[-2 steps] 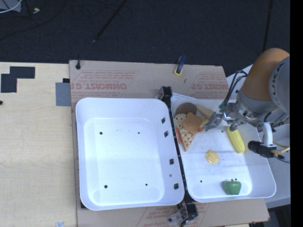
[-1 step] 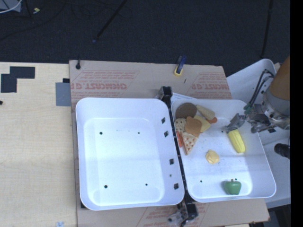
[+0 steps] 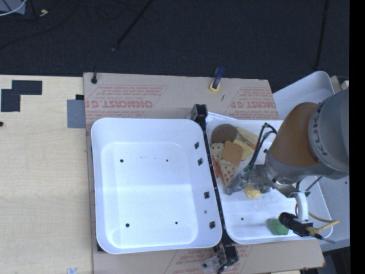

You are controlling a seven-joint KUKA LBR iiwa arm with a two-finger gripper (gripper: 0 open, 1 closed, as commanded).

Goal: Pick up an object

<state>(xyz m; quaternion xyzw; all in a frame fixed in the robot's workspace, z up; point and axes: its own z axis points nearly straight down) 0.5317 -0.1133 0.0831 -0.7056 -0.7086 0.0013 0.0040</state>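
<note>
The arm [image 3: 311, 138] — grey, with a smooth orange band above the wrist — reached in from the right and hung over the right bin [image 3: 256, 230]. Its gripper [image 3: 238, 182] sat low in that bin, at the near edge of a pile of objects [image 3: 231, 150]; whether the gripper was apart or together could not be told, since metal parts and clutter overlapped there.

The pile lay in the bin's far-left corner: a round brown disc [image 3: 223, 133], a flat tan square [image 3: 232, 152], a perforated cracker-like sheet [image 3: 223, 163] and pale yellow pieces. A small yellow lump [image 3: 252, 192] lay just beside the gripper. A green block [image 3: 278, 226] rested near the bin's front rim, touching a black cable fitting.

The left bin [image 3: 149, 184] was a shallow white tray with rounded corners and a glossy floor marked by small dark holes. The two bins met along a black clipped seam. Both stood on printed cardboard [image 3: 142, 99] laid over the pale wood worktop [image 3: 40, 181]. Open floor in the right bin lay toward its front — between the gripper and the green block.
</note>
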